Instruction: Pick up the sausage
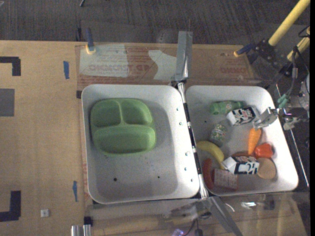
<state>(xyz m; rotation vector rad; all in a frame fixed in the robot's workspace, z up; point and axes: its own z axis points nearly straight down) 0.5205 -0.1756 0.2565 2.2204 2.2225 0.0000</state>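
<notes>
The sausage (207, 172) lies untouched against the near-left wall of the right bin (290, 173), beside the banana (211, 150). The pincer (267, 118) sits near the far-right rim, its state impossible to tell. The approach step is in hand; the next move calls for crossing the bin and descending on the sausage.

Dark carpet floor (147, 9) behind tan bench (39, 132)

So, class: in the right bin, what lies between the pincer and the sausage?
In the camera view, the carrot and a cow-print carton lie between the pincer and the sausage.
</notes>
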